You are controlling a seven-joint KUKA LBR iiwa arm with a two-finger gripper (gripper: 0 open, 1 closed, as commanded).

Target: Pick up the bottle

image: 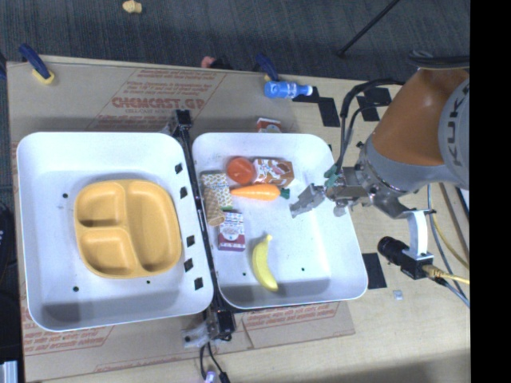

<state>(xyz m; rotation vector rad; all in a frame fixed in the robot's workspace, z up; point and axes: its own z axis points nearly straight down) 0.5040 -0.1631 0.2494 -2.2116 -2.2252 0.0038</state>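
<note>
The bottle (281, 89), small and blue with a pale cap end, lies on its side on the cardboard behind the right bin (339, 250), outside both bins. My gripper (306, 200) hangs over the right half of that bin, well in front of the bottle and just right of the carrot (255, 191). Nothing shows held in it. The grey and orange arm (415, 134) reaches in from the right.
The right bin holds a red tomato (240, 169), a brown packet (274, 169), a cracker pack (214, 196), a small red carton (231, 231) and a banana (264, 263). A yellow divided plate (128, 226) lies in the left bin (32, 214). Blue clamps (267, 66) grip the board's far edge.
</note>
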